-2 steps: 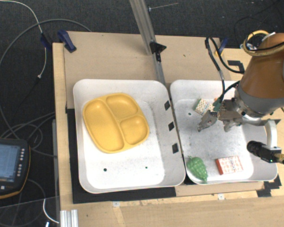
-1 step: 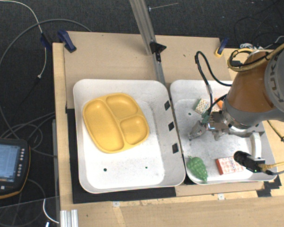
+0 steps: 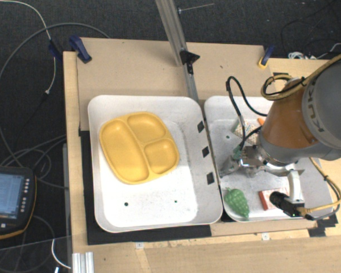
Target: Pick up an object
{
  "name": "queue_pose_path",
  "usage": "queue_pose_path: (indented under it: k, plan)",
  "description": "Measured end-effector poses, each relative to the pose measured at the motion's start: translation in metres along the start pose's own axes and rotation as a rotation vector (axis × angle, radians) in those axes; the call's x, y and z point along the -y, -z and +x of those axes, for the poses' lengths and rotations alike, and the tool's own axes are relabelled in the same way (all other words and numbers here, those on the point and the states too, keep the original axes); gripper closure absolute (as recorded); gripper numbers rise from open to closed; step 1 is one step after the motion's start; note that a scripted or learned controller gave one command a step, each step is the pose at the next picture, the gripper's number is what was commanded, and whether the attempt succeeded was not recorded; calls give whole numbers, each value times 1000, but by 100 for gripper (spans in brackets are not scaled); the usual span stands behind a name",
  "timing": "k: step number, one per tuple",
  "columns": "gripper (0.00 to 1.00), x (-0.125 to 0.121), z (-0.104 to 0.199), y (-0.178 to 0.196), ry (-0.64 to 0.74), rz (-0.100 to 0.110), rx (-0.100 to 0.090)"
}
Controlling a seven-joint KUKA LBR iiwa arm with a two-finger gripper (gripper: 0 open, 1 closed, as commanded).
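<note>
A: Camera view: two white bins are seen side by side on the desk (image 3: 159, 255). The left bin (image 3: 102, 209) is occupied by a yellow divided plate (image 3: 139, 147), laid flat near its middle.

B: And the right bin (image 3: 216, 110)?

A: A green object (image 3: 237, 202) is found at its near edge, with a small red and white item (image 3: 265, 199) just beside it. Something pale and speckled (image 3: 245, 127) is partly hidden by the arm.

B: Where is the pincer (image 3: 243, 162) placed?

A: It is lowered into the right bin, above the green object and apart from it. Nothing can be seen between its tips. Whether it is spread or closed cannot be told.

B: Why there?

A: The loose things are gathered in that bin, so it is judged that a grasp is being attempted there; nothing is yet held.
</note>
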State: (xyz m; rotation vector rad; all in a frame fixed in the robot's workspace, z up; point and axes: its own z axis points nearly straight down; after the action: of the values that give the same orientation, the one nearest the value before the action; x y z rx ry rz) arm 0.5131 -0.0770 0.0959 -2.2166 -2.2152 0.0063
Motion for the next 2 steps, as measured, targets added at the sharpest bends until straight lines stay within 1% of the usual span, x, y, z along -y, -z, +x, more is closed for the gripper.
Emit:
queue_pose_path:
  k: [1, 2]
  plan:
    - [100, -2, 0, 14, 0, -8, 1]
    - [100, -2, -6, 76, 1, -15, 4]
